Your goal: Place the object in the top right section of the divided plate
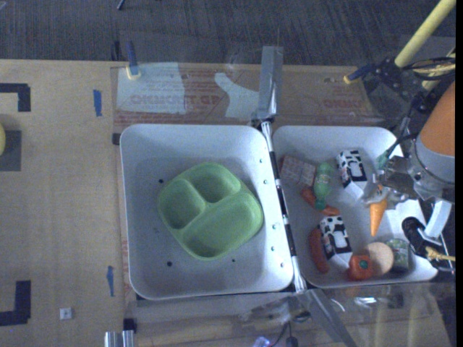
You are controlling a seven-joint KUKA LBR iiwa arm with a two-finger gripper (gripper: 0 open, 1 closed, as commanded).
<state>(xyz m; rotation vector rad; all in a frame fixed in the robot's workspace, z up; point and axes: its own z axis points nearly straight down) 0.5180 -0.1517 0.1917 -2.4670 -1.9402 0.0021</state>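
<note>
1. Left bin (137,194): shallow, white, set just beside its twin on the bench.
2. Inside it, green divided plate (210,210), turned at a slant, three sections, all bare green; sitting near the middle of the bin floor.
3. Right bin (289,139): crowded with toy food.
4. Near its upper left, brownish waffle-like square (297,170); just beside it a green bottle (322,181), upright-ish, with a small orange-red piece below it.
5. Further right at the top, black-and-white carton (352,166); a second black-and-white carton (335,235) lower down, touching a red sausage (317,250) on its left.
6. Along the bottom edge: red tomato-like piece (359,265), tan round ball (379,256) touching it, greenish can (399,255) next along.
7. Orange carrot (375,215), point down, hanging directly beneath the gripper (382,191), above the right bin's floor and well apart from the plate.
8. Gripper at the right bin's right side, seemingly closed on the carrot's top, though blurred there; grey arm with orange band (441,132) reaching in above it.
</note>
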